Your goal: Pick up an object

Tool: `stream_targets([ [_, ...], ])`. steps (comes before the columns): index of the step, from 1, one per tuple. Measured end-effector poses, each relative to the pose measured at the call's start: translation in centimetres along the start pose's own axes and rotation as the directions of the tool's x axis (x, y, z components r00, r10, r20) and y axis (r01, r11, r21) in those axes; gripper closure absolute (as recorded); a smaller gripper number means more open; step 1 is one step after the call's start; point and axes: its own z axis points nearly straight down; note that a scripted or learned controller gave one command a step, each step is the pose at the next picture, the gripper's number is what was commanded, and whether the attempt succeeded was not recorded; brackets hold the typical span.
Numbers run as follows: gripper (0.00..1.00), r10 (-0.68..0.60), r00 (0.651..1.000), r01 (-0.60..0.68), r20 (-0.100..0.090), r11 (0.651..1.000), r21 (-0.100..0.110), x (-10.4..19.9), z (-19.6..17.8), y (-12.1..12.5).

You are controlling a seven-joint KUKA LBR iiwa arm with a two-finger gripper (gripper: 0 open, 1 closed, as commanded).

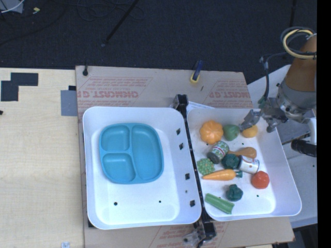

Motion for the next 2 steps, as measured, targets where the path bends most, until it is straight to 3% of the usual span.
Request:
stream_targets([
  [1,0.0,-0.002,1.0,0.002,0.003,1.0,-0.011,0.0,-0.7,0.3],
  [2,0.0,-0.002,1.0,0.002,0.002,1.0,-0.008,-0.4,3.8,0.2],
])
